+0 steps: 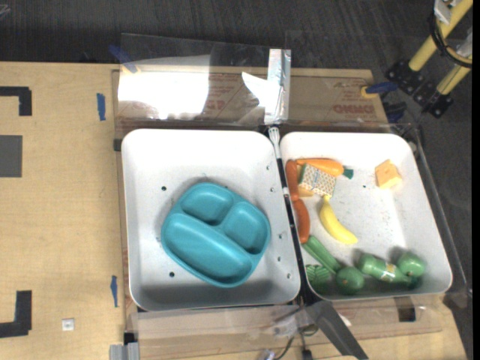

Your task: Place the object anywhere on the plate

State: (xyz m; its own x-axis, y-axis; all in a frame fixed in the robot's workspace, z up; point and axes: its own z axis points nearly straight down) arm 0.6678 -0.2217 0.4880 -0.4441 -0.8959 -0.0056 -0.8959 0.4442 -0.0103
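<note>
Teal plate (216,233) sits in the left bin (142,163) (banana (335,223), seemingly toy, right bin)

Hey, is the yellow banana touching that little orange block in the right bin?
Apart. The camera view shows bare white bin floor between the banana and the orange block.

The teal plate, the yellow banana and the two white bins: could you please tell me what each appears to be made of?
The teal plate looks like moulded plastic with a satin finish: uniform colour, rounded compartment ridges. The yellow banana is probably a plastic toy, given its flat, even colour, though the view is too coarse to be sure. The left bin and right bin look like matte white plastic or coated metal, lightly speckled.
</note>
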